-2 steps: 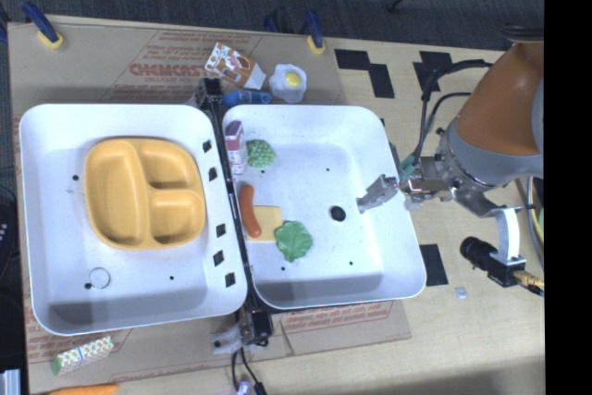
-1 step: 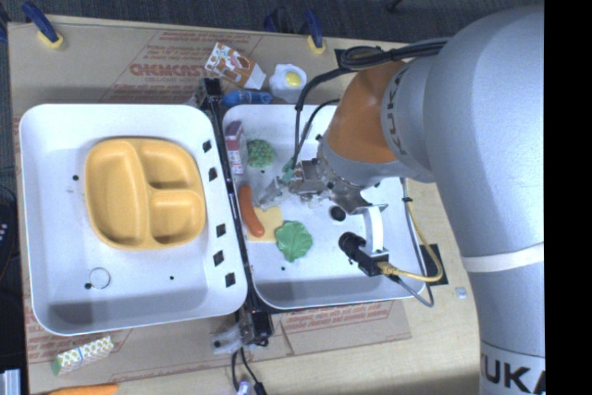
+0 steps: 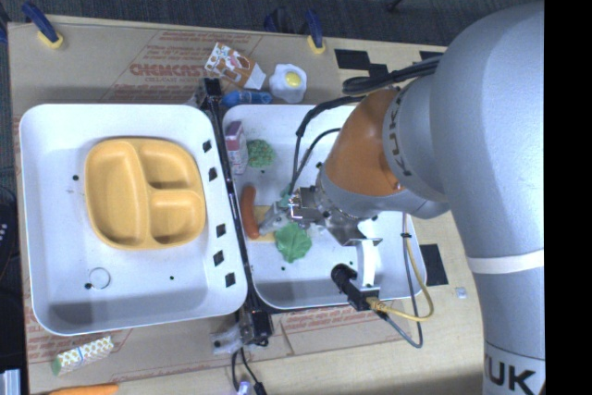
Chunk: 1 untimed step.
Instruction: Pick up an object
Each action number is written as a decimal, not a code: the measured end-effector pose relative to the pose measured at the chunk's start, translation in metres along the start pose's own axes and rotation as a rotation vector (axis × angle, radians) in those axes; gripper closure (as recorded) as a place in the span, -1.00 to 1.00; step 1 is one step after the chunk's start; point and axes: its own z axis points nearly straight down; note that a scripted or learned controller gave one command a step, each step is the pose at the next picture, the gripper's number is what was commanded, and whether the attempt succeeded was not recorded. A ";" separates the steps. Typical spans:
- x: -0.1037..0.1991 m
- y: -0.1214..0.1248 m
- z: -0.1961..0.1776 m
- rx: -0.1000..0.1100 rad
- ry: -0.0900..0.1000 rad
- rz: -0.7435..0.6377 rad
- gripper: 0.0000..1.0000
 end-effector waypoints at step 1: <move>0.001 0.001 -0.011 0.001 0.001 -0.006 1.00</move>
